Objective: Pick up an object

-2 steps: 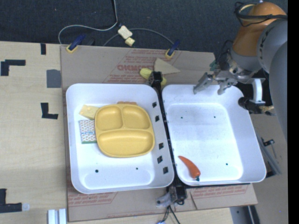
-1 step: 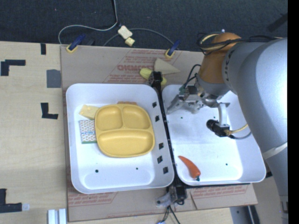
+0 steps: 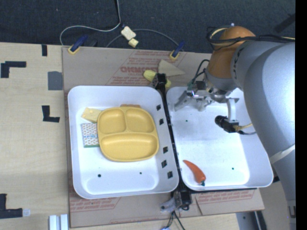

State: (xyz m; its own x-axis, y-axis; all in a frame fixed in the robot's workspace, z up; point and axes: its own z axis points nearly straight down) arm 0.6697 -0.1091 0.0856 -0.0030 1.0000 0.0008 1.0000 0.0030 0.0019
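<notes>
Right bin [image 3: 240, 176], near edge: an orange-red chili pepper [image 3: 194, 171] with a green tip, well below the gripper, closer to the camera, untouched. Left bin [image 3: 79, 128], well left of the gripper: a yellow divided plate [image 3: 128, 133], a small patterned card [image 3: 89, 134] and a pale yellow piece [image 3: 90, 113] beside it. Gripper [image 3: 194, 99] low over the right bin's far left corner; whether open or closed, cannot tell.

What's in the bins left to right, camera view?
Patterned card → yellow divided tray → black clips on the bins' shared edge → red-orange pepper → claw, up at the right bin's far side.
</notes>
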